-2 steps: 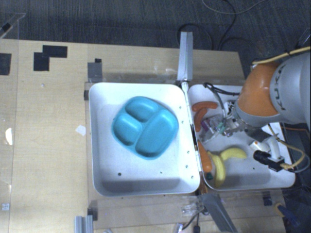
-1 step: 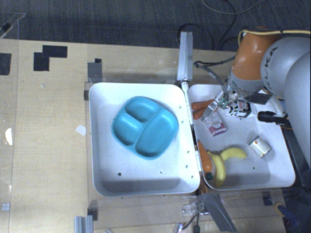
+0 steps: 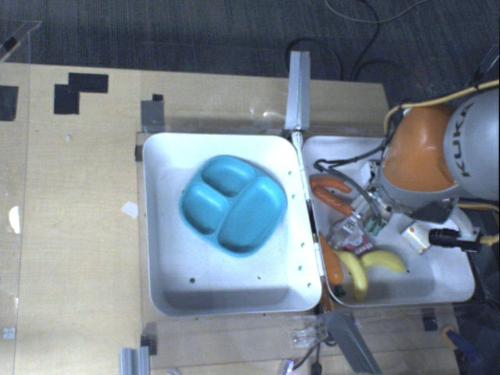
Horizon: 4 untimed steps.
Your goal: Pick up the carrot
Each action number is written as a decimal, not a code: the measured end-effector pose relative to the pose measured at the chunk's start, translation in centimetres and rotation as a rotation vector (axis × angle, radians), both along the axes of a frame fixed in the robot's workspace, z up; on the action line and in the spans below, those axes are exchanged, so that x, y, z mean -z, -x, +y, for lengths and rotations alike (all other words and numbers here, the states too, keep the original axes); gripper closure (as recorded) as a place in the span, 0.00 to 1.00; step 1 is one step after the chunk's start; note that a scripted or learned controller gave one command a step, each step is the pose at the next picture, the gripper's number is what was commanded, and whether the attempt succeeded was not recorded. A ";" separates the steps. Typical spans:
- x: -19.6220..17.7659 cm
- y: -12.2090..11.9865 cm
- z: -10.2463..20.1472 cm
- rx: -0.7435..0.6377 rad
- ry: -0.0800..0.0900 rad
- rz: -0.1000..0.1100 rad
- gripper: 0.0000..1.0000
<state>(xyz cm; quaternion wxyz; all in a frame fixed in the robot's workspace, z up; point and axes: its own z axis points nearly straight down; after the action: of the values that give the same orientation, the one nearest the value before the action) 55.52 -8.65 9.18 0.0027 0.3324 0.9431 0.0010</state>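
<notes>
An orange carrot (image 3: 333,265) lies along the left wall of the right bin (image 3: 445,283), near its front corner and next to a yellow banana (image 3: 356,273). My gripper (image 3: 358,223) is low in the right bin, just behind and to the right of the carrot, over a small dark-and-purple item (image 3: 355,244). The arm's orange band (image 3: 418,158) looms above it and hides the bin's back right part. Nothing visibly hangs from the gripper.
Two orange-red elongated items (image 3: 330,192) lie at the right bin's back left. A second banana piece (image 3: 384,261) and a white block (image 3: 416,238) sit right of the gripper. The left bin (image 3: 164,209) holds a blue divided plate (image 3: 233,203).
</notes>
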 end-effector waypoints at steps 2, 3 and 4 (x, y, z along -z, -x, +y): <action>-0.9 -9.1 -2.4 -0.137 0.001 -0.014 1.00; 0.1 -10.3 -0.2 -0.113 0.004 0.005 1.00; 0.2 -10.1 0.0 -0.069 0.004 0.000 1.00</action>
<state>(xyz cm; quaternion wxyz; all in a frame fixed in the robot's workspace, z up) 65.58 -8.68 9.01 0.0034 0.2997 0.9540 -0.0008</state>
